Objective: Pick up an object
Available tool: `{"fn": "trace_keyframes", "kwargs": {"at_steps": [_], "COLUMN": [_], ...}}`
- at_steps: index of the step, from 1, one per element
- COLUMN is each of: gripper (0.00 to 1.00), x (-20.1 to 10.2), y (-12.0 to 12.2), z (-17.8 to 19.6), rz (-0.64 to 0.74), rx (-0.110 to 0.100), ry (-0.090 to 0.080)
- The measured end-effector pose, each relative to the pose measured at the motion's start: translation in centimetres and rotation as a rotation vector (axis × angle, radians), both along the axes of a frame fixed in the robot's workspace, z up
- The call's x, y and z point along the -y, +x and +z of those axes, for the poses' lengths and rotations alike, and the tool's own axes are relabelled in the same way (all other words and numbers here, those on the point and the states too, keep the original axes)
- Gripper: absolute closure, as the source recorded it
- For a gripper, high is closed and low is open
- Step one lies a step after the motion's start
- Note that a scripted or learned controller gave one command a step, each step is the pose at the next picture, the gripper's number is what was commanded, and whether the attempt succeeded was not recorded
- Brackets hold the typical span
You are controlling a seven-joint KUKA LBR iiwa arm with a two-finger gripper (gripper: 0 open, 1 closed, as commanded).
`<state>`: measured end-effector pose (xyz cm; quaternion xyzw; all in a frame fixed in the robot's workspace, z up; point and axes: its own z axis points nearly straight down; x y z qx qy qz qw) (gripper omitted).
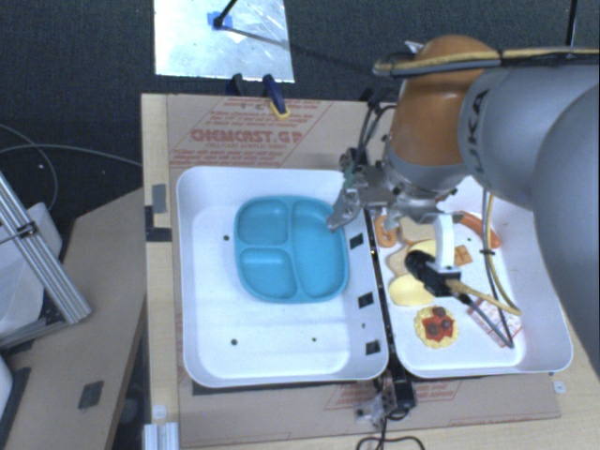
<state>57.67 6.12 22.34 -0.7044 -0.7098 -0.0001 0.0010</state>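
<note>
A blue divided plate (286, 248) lies in the left white bin (208, 350). My gripper (339, 212) hangs over the plate's right rim, close to the wall between the two bins. Nothing shows held in it. The right bin (548, 340) holds several small toy foods: a yellow disc with red topping (437, 326), a pale yellow piece (407, 292), an orange ring-shaped piece (386, 231) and an orange-red piece (474, 221). The arm's wrist and grey body cover much of the right bin's back half.
Both bins rest on a cardboard sheet (248, 129) with a blue clamp (273, 92) at its back edge. A shiny metal sheet (223, 26) lies behind it. An aluminium frame (37, 261) stands at the far left.
</note>
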Motion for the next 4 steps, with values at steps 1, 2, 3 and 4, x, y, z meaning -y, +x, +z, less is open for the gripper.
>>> {"fn": "trace_keyframes", "kwargs": {"at_steps": [1, 2, 3, 4], "gripper": [0.00, 0.00, 0.00, 0.00], "x": [-0.1, -3.3, -10.8, -16.1], "y": [7.3, 7.9, 5.6, 0.6], "z": [12.4, -0.4, 10.1, 13.9], "rz": [-0.001, 0.000, 0.003, 0.003], "rx": [0.021, -0.002, 0.011, 0.004], "ry": [-0.001, -0.001, 0.003, 0.003]}}
